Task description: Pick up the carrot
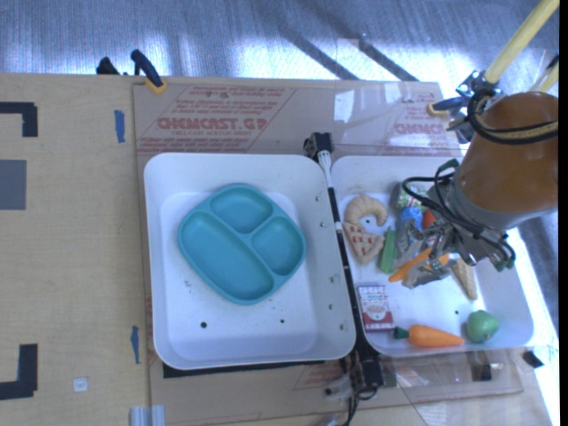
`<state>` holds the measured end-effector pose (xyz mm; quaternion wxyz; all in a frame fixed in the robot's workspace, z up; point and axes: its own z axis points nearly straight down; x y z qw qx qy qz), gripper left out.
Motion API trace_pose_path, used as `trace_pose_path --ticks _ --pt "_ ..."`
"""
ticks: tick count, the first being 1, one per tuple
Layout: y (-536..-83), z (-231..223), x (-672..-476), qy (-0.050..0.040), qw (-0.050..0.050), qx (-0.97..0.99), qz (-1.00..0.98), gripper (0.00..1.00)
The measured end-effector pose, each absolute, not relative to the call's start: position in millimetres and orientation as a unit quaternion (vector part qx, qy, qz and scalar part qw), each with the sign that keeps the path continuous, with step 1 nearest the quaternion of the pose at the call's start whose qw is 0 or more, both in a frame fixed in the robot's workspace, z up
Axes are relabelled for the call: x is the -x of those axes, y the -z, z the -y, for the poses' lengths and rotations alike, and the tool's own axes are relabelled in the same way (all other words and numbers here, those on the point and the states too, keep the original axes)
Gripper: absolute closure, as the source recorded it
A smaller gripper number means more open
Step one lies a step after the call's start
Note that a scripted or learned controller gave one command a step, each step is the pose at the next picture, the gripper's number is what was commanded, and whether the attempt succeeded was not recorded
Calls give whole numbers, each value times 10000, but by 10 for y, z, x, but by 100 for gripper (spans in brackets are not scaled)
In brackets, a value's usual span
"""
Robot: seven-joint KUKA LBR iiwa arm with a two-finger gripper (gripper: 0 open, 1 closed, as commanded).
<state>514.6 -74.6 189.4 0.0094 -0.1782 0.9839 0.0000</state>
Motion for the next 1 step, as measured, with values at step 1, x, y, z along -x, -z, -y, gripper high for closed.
trace_pose_path --ticks 1 --pt "-2197 114 -5015 -14 77 1439 -9896 100"
